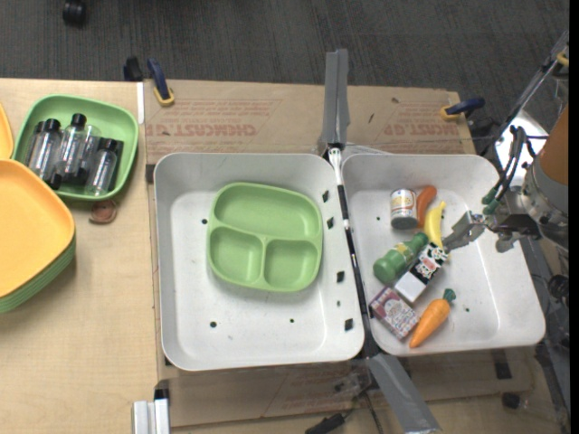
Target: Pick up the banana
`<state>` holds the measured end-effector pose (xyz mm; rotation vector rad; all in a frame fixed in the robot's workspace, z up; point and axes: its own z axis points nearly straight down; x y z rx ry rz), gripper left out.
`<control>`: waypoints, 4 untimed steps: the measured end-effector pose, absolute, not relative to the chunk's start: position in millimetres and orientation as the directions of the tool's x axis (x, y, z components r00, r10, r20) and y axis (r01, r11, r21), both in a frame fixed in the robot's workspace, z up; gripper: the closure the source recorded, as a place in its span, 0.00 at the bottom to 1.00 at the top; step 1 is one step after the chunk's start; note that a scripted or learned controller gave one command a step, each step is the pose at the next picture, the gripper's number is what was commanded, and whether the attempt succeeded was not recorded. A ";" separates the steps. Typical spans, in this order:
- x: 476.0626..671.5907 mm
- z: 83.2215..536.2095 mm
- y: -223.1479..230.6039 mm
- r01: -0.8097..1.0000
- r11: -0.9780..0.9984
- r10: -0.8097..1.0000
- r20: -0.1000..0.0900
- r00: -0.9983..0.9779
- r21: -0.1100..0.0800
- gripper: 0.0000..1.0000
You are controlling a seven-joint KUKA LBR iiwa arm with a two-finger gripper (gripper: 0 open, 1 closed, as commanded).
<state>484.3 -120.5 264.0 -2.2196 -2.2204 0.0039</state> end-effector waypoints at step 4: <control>602.4 91.4 -179.4 0.981 0.194 0.981 -0.001 -0.194 0.000 0.00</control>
